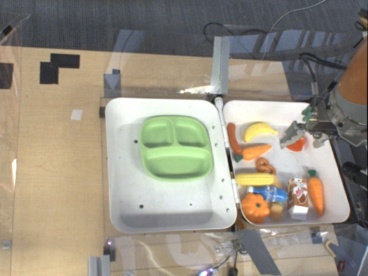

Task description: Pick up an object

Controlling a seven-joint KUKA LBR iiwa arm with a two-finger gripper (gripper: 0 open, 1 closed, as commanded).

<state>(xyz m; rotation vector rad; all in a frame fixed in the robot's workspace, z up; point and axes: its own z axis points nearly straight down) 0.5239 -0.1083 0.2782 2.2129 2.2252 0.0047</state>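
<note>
Hovering over the right bin (339, 171), the gripper (303, 133) had its fingers spread, holding nothing. A small red toy (296, 145) lay just under it. I think it needed to drop straight down and squeeze gently.

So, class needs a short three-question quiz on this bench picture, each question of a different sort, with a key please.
1. True or false: the green divided plastic plate lies in the left white bin.
2. Which toy lies nearest the arm's pincer? A) round orange pumpkin B) small red-orange toy C) yellow corn cob
3. Fill in: the curved yellow banana lies in the ____ white bin.

Key: 1 true; 2 B; 3 right.
</note>
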